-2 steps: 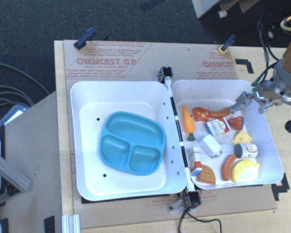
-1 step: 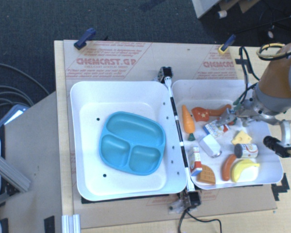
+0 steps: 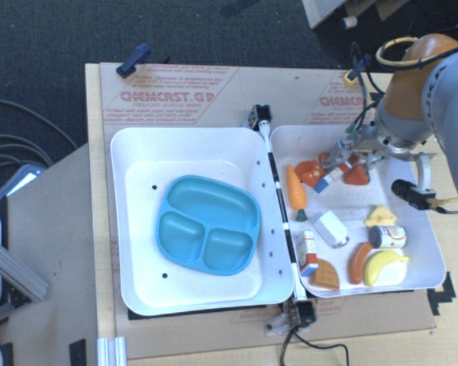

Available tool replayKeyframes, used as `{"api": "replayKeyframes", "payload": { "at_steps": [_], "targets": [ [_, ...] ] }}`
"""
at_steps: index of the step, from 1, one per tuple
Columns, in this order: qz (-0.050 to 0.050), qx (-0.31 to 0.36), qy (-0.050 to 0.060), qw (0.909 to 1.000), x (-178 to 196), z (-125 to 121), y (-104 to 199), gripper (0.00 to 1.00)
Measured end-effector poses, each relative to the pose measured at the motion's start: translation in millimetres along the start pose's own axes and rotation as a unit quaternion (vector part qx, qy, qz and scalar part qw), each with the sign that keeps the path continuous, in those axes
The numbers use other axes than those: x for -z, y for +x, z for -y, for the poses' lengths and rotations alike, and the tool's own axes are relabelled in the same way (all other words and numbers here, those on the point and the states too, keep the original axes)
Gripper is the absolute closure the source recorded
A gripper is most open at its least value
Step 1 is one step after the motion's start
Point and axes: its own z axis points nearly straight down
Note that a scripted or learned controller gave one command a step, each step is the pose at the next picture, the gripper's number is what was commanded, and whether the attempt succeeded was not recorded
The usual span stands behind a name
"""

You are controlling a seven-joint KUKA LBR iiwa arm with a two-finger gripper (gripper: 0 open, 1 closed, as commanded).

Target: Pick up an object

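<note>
Red toy [image 3: 311,172]: far part of the right bin [image 3: 435,269], beside the carrot [image 3: 295,188].
Gripper [image 3: 340,161]: low over the red pieces; whether it grips cannot be told.
Banana [image 3: 385,267]: near right corner.
Blue tray [image 3: 208,225]: left bin [image 3: 130,204].

We see an evenly lit scene under soft, diffuse overhead light, bright enough that the two white bins [image 3: 130,204] come close to washing out. Shadows are faint and short, gathered under the blue tray [image 3: 208,225] and along the bin walls. The dark floor [image 3: 46,44] at the top stays dim and grainy. The picture is slightly soft overall, with mild blur on the arm [image 3: 424,90] at the right.
</note>
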Motion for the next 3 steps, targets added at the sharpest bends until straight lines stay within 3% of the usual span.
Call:
{"api": "replayKeyframes", "payload": {
  "at_steps": [1,2,3],
  "targets": [
    [0.001,0.001,-0.001,1.0,11,-1,0,1.0],
    [0.001,0.001,0.0,1.0,10,0,0,0.0],
    [-0.001,0.0,0.007,1.0,-2,-11,-20,0.0]
  ]
}}
